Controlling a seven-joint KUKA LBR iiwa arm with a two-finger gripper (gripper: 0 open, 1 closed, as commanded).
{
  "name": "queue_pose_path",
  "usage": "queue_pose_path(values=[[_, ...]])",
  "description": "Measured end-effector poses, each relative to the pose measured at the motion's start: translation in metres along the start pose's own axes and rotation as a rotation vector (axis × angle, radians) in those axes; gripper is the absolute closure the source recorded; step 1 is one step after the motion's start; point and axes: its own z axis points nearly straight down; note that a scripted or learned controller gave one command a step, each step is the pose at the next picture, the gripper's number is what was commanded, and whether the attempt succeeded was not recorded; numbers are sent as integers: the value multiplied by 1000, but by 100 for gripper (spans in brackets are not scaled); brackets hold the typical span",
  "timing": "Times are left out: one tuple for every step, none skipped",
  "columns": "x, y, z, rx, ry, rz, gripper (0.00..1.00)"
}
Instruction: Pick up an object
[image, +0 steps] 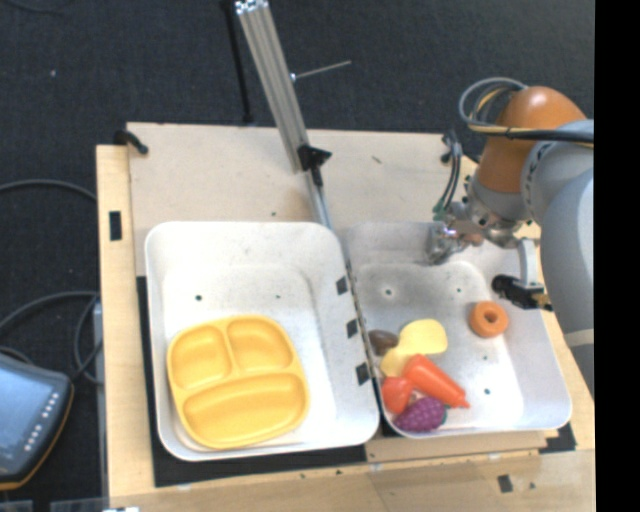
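gripper (441, 243) up at the back of the right bin (540, 400), can't tell if open | nearest pick: orange ring (488, 319), off to its right and nearer the front | go straight down over it, squeeze its rim

A pale wooden bench (220, 180) carried two shallow white bins side by side. The left bin (250, 260) held a yellow divided tray (237, 380) near its front left corner, three compartments facing up, lying flat on the bin floor. The right bin (520, 390) met the left one along a shared edge with small dark clips (352, 328). A slanted metal rail (275, 75) rose from the bench's rear edge between the bins. Dark carpet (100, 60) surrounded the bench. A black cable (40, 310) curved over the floor beyond the bench's left edge, near a grey and orange handheld pendant (30, 410).
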Motion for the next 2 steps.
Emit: queue_pose_path(values=[[1,0,0,-1,5,0,0],[-1,1,-12,-5,0,-1,100]])
